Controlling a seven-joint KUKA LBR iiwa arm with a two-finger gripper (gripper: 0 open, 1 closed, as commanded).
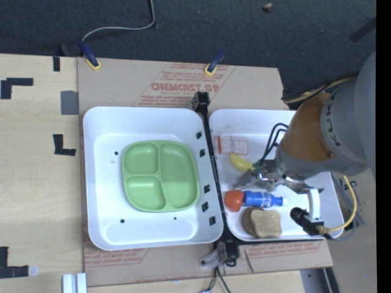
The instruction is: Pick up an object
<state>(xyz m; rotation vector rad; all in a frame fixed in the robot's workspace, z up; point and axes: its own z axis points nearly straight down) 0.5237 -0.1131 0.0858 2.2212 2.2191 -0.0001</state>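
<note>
Nearest the camera, against the near wall of the right bin, lies a brown sponge-like block, touching the blue bottle with an orange cap just beyond it. A yellow banana-like piece and a small red-printed packet lie farther off. The jaws hang low between banana and bottle, seemingly spread with nothing between them (shadow and cabling blur this). Crowding is the risk: closing here could clip two objects at once, or nudge the round bottle so it rolls away. The green divided plate sits alone in the left bin, on the cardboard-covered worktop.
</note>
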